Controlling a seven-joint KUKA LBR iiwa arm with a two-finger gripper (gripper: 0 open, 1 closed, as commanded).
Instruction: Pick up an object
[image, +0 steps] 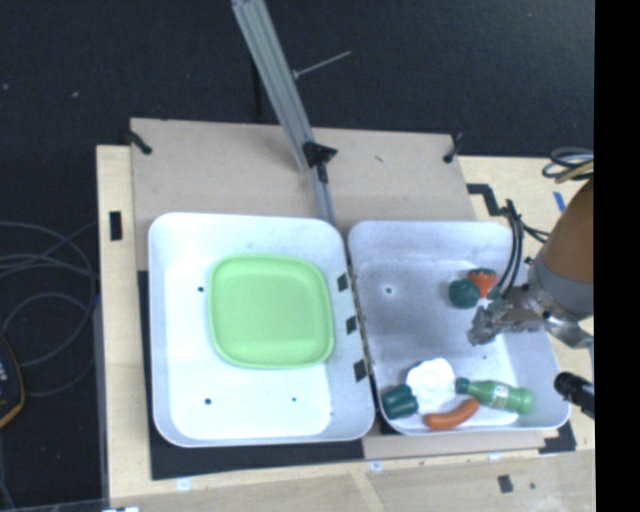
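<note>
My gripper (487, 326) hangs low over the right bin (420, 260), near its right side. Just up and to its left lies a dark green round object (462, 293) with a small orange piece (485, 281) beside it. Along the bin's front edge lie a green bottle (497, 395), an orange sausage-shaped item (451, 415), a white lump (431, 377) and a dark green cup-like piece (398, 402). I see nothing between the fingers.
The left bin (175, 300) bears a light green square plate (270, 310). A grey pole (285, 95) slants up from the bins' back junction. Black cables run along my arm (565, 270) at the right.
</note>
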